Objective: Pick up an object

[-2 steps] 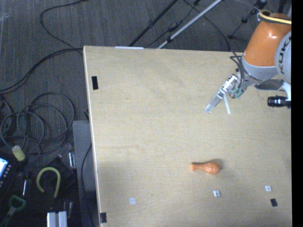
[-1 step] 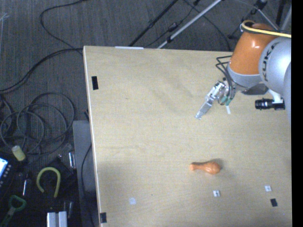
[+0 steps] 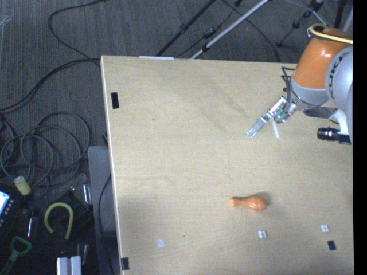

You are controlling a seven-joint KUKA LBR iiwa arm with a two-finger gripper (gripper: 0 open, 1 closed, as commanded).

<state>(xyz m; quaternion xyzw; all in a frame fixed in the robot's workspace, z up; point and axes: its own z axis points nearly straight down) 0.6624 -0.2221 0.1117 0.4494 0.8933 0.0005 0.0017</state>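
An orange, gourd-shaped object (image 3: pixel 250 203) lies on its side on the pale wooden tabletop (image 3: pixel 183 153), toward the front right, narrow end pointing left. My gripper (image 3: pixel 264 134) hangs over the table's right part, well behind the orange object and apart from it. Its two fingers point down and to the left and are spread, with nothing between them. The orange band (image 3: pixel 315 62) of the arm is at the upper right.
Small white tags (image 3: pixel 262 234) and black tape marks (image 3: pixel 115 100) dot the tabletop. Cables (image 3: pixel 46 148) and tools lie on the floor to the left of the table's edge. Stand legs (image 3: pixel 241 13) cross the floor behind the table.
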